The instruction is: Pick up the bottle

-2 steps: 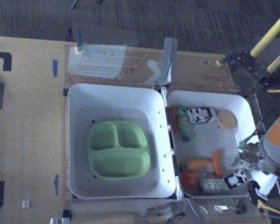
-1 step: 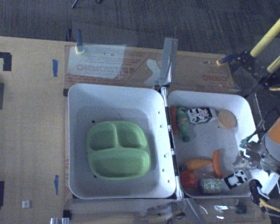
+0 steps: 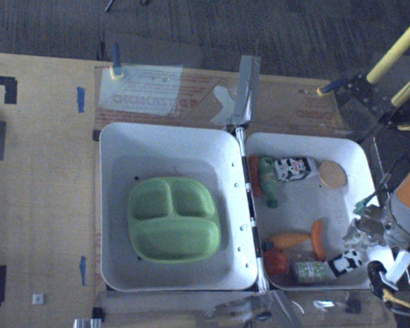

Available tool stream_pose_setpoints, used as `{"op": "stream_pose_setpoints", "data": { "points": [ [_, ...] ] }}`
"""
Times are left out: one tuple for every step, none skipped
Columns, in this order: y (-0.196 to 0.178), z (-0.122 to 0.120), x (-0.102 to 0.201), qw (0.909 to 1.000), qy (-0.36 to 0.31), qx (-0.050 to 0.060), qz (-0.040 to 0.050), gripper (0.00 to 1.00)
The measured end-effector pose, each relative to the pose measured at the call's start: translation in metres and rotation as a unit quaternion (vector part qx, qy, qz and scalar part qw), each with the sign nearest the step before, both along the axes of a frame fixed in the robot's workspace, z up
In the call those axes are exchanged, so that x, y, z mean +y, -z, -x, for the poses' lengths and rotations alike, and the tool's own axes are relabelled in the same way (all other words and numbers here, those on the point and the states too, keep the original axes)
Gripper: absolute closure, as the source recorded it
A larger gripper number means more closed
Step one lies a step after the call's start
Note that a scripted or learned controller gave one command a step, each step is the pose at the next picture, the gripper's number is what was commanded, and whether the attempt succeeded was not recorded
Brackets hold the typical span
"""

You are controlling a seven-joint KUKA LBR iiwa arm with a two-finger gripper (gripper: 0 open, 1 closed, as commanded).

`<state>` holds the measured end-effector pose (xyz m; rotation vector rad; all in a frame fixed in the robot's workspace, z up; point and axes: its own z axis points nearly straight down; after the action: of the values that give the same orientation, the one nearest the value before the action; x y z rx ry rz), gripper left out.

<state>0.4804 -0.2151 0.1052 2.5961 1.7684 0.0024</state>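
the bottle (image 3: 267, 179) lies in the right bin (image 3: 356, 156), against its left wall near the far corner. the gripper (image 3: 369, 225) hangs at that bin's right rim; jaw state unclear. wooden bench (image 3: 36, 212) beneath, grey carpet (image 3: 200, 21) beyond.

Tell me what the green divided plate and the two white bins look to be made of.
Green plate: likely moulded plastic, matte to satin; uniform colour, soft rounded dividers, only faint sheen.
Left bin and right bin: probably thin formed plastic, smooth and slightly glossy; rounded corners and gentle light gradients suggest this, though painted metal cannot be ruled out.
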Motion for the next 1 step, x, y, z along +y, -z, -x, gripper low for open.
{"op": "stream_pose_setpoints", "data": {
  "points": [
    [0.0001,-0.0018,0.0068,1.0,-0.004,0.002,-0.0063,0.0]
  ]
}}
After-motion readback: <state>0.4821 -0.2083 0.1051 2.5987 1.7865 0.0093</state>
